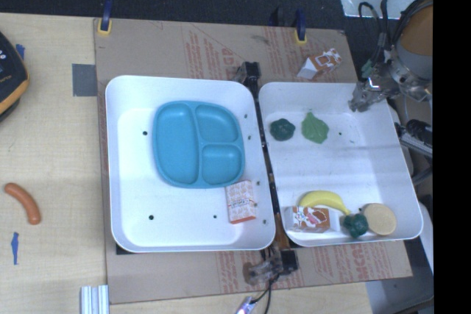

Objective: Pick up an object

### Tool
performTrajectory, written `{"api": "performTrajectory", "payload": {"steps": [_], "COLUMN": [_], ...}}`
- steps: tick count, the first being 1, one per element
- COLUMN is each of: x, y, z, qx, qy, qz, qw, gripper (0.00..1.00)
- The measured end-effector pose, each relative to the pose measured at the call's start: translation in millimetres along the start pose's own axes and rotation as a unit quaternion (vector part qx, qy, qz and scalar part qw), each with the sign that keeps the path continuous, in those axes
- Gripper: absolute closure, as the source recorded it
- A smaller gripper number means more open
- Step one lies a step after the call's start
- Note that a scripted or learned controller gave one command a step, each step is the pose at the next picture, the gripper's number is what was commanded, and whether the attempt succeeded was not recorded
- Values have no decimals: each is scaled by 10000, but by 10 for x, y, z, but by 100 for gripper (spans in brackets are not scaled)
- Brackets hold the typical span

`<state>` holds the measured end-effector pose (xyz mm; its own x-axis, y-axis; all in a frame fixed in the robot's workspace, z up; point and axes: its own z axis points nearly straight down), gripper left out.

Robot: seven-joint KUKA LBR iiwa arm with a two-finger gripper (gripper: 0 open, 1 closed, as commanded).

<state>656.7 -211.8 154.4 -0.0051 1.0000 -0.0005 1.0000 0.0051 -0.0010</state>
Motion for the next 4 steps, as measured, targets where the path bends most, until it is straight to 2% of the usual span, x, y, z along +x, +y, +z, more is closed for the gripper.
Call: {"api": "performTrajectory", "payload": {"steps": [1, 2, 3, 4], "x": [2, 2, 1, 5], "y": [2, 1, -571, -1353], "z": [-103, -102, -47, 378], "qx": [10, 12, 14, 17], "qy": [-2, -2, -3, 2], "qz": [-24, -27, 2, 2], "qw": [10000, 10000, 10000, 10000], "gripper": [100, 0, 0, 0]}}
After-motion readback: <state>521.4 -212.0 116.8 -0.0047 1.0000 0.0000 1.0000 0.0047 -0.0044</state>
